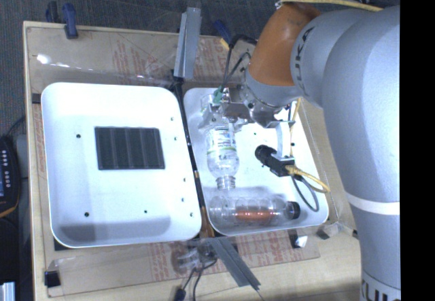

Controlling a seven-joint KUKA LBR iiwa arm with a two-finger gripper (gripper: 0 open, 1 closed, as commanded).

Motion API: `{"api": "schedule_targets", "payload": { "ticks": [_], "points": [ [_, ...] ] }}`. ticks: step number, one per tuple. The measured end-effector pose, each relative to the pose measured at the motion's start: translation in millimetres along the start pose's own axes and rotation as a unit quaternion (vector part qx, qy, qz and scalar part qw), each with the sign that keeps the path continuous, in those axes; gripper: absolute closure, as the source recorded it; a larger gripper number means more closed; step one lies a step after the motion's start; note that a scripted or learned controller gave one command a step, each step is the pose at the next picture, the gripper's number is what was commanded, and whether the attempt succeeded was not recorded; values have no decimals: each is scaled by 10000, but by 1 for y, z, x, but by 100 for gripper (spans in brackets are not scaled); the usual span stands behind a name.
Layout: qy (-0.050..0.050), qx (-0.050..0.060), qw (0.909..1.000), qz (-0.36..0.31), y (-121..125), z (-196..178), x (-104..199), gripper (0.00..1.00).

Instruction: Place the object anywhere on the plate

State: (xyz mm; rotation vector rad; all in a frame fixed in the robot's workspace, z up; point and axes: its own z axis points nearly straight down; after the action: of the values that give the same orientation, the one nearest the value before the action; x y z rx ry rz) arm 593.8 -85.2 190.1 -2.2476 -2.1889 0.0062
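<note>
A dark grey ribbed plate (129,148) lies flat in the left white bin (68,211). In the right bin (309,157) a clear plastic bottle (222,153) lies lengthwise, its cap end pointing towards the front. My gripper (221,111) sits at the far end of that bottle, low in the bin, and the arm's wrist hides much of it. A second clear bottle (248,210) with a copper-coloured insert and a black cap lies crosswise along the front wall of the right bin.
The two bins meet at a ridge (190,157) near the middle of the bench. A grey metal bar (187,41) stands behind them, and blue clamps (68,18) hold the bench's back left corner. The arm's bulk covers the right side.
</note>
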Motion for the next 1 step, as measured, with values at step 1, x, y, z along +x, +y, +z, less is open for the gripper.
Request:
{"api": "schedule_targets", "payload": {
  "ticks": [1],
  "points": [
    [-1,8,9990,446,-21,0,73,100]
  ]
}}
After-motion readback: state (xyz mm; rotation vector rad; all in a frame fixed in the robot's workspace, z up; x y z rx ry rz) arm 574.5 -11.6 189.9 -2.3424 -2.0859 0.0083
